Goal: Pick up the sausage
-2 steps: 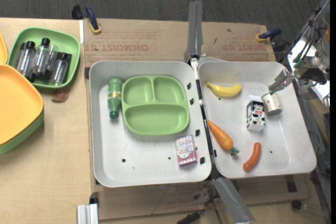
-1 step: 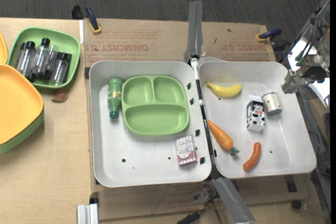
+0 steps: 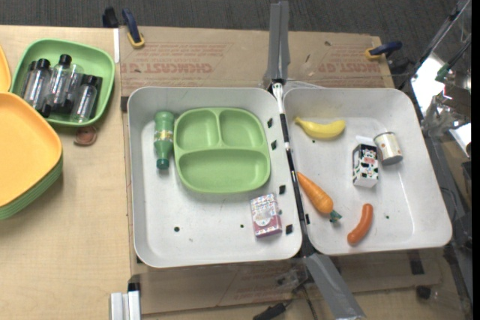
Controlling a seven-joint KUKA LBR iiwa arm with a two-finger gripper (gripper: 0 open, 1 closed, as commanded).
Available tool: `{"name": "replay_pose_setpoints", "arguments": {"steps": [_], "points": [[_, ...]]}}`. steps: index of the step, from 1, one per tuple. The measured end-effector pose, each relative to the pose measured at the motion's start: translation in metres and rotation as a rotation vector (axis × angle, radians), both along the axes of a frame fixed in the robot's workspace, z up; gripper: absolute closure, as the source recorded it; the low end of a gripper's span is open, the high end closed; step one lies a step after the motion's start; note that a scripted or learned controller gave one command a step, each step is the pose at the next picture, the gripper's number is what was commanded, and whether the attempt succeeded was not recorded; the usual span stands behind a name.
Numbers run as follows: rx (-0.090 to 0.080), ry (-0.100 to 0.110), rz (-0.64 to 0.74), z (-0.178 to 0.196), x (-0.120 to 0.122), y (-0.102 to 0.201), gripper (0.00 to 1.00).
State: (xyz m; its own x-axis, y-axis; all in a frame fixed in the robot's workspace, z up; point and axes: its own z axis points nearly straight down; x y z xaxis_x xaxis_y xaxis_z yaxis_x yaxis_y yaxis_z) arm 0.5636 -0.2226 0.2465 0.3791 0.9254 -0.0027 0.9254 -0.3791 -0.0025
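1. Near the front edge of the right bin (image 3: 420, 161), the sausage (image 3: 360, 224) lies flat on the white floor, tilted slightly, with bare floor all round it.
2. Its closest neighbour is the carrot (image 3: 317, 195), to its left and apart from it; a small carton (image 3: 366, 164) and a can (image 3: 388, 148) sit further back, and a banana (image 3: 321, 128) lies at the far side of the same bin.
3. Parts of the rig show at the right margin of the view, too cut off and blurred to make out an end effector, so I cannot tell what state it is in.
4. Nothing touches the sausage, and nothing hangs over the right bin.
5. My reading: the task stands at its start. No approach, descent or grasp has been made, as far as the sausage's resting place shows.
6. Left to do: bring the end effector over the sausage, line it across the narrow width, lower, close, and lift clear of the bin.
7. The left bin (image 3: 142, 183) holds a green tray (image 3: 221, 150), a green bottle (image 3: 163, 139) and a pink packet (image 3: 265, 215); none of these bears on the pick.
8. The clear floor around the sausage should make the approach easy; the carrot looks far enough off not to be caught.
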Motion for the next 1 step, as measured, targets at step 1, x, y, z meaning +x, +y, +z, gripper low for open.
{"name": "replay_pose_setpoints", "arguments": {"steps": [1], "points": [[-0.001, 0.003, 0.003, 0.0073, 0.0002, 0.0001, 1.00]]}}
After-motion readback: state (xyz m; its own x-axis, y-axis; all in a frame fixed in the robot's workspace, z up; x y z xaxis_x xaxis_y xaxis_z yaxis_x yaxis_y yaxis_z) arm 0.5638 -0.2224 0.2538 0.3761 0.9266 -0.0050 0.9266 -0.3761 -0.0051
